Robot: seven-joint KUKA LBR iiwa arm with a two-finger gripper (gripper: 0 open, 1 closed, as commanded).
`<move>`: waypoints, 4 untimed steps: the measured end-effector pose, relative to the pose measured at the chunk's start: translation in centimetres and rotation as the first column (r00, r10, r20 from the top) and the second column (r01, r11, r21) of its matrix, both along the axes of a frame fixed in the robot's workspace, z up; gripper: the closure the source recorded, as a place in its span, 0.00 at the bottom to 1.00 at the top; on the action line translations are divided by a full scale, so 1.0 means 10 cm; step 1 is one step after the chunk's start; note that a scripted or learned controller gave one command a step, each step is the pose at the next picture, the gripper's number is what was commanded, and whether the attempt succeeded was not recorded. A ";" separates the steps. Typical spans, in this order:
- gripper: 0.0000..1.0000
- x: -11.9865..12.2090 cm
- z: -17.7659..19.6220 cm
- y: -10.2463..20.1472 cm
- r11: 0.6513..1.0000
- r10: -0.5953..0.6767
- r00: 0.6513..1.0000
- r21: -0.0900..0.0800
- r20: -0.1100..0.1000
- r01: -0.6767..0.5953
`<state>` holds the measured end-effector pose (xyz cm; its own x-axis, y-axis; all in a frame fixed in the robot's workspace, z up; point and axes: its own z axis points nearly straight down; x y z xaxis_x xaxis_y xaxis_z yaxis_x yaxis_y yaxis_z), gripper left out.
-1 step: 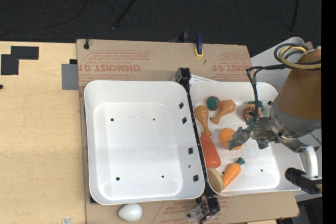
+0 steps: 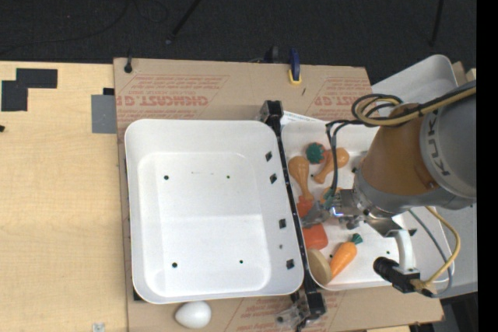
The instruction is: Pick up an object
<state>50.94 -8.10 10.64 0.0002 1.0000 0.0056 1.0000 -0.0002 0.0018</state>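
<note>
The right bin (image 2: 354, 134) holds several small toys. A tan-orange gourd (image 2: 299, 169), a teal ball (image 2: 314, 152) and an orange carrot (image 2: 334, 162) lie at its far left. Nearer the front sit a red block (image 2: 315, 236), a smaller red piece (image 2: 305, 206) and a carrot with a green top (image 2: 342, 257). My gripper (image 2: 340, 211) hangs low over the middle of this bin, just right of the red pieces and above the green-topped carrot. The orange-banded wrist (image 2: 397, 159) hides most of it, and I see nothing clearly held.
The left bin (image 2: 144, 167) stands beside the right one, with a black divider (image 2: 284, 198) between them. A white egg (image 2: 192, 314) lies on the cardboard in front of the left bin. Cables (image 2: 373, 106) loop off the arm over the right bin's far side.
</note>
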 end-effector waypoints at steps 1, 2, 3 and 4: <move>1.00 0.02 0.17 -0.03 1.000 -0.006 1.000 -0.003 0.009 0.006; 1.00 0.09 -0.19 -0.07 1.000 -0.005 1.000 -0.011 0.000 0.005; 1.00 0.28 0.25 -0.03 1.000 0.001 1.000 -0.005 -0.001 -0.001; 1.00 0.96 0.85 0.52 1.000 0.007 1.000 -0.004 0.006 -0.007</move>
<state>60.56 -2.88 19.15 -0.0071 1.0000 0.0017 0.9999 0.0070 0.0079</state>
